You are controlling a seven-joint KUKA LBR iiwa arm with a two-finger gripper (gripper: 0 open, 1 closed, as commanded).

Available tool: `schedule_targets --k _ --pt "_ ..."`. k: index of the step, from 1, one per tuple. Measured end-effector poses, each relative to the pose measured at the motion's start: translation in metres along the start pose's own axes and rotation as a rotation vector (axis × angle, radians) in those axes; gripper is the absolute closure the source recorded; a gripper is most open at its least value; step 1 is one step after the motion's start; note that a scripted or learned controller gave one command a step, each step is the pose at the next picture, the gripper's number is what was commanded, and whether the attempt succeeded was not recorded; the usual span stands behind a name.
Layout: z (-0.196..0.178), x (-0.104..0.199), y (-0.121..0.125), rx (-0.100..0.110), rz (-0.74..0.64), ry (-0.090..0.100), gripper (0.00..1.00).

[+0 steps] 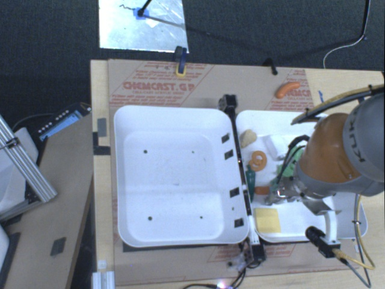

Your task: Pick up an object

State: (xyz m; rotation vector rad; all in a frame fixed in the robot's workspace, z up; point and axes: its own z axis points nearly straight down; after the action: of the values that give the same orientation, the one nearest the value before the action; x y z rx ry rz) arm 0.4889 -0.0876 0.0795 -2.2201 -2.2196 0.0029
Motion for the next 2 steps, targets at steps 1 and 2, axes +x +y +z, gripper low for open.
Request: schedule_targets --k 1,2 --pt "-0.022 -0.033 0.047 -0.010 -0.001 -0.004 1.00" --pt "-0.005 -0.027 0.087 -0.008 -0.005 -0.001 1.00"
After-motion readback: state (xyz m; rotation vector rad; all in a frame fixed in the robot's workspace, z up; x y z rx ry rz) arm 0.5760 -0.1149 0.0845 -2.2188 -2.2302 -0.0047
